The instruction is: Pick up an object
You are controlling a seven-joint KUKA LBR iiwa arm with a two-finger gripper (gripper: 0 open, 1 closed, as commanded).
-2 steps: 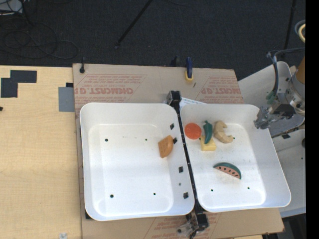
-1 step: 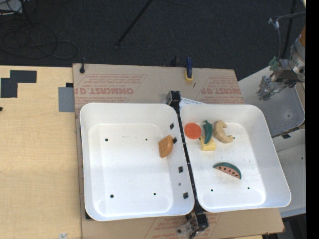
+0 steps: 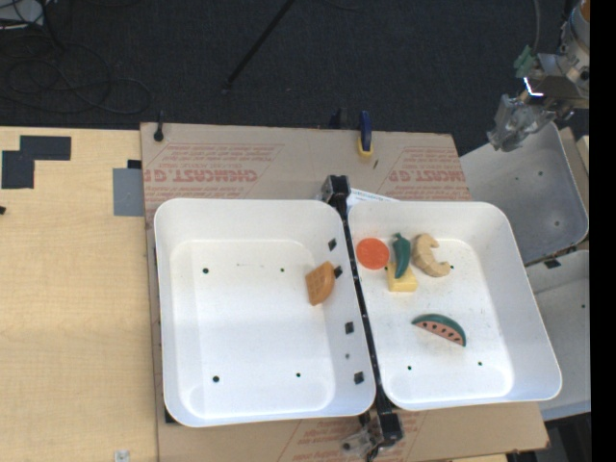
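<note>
Objects fill the right bin (image 3: 500,248): orange disc (image 3: 372,252), green pepper (image 3: 400,254), yellow block (image 3: 403,281), tan piece (image 3: 430,256), watermelon slice (image 3: 440,329). Left bin (image 3: 183,258) holds an orange-brown wedge (image 3: 320,283). Pincer (image 3: 510,128), upper right: cannot tell.

White bins (image 3: 241,221); orange disc (image 3: 372,252); green-rimmed red watermelon slice (image 3: 440,329)

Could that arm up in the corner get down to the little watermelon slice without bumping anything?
Probably yes. The watermelon slice lies by itself on the right bin's floor, apart from the cluster of toys farther back, and the gripper hangs beyond that bin's far right corner with nothing between.
</note>
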